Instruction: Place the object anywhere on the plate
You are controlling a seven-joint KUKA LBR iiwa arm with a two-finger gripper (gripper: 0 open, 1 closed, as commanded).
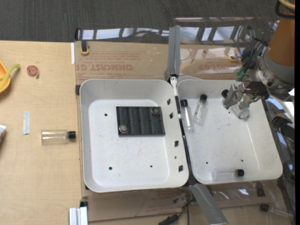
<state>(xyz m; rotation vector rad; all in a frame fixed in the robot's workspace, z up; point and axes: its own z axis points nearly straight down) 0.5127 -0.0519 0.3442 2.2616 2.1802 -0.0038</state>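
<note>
Wood bench (37, 172) w/ 2 white bins (93, 172); grey carpet (117, 8) behind; fingers (236, 108) state can't tell.

- Your arm (286, 46) comes in from the upper right of the camera view, with its orange band showing at the right edge, above the grey wrist.
- Your wrist sits just below that band and leans toward the left.
- Your gripper (236, 108) hangs off the wrist, pointing down and to the left, its metal fingers (243, 112) low.
</note>
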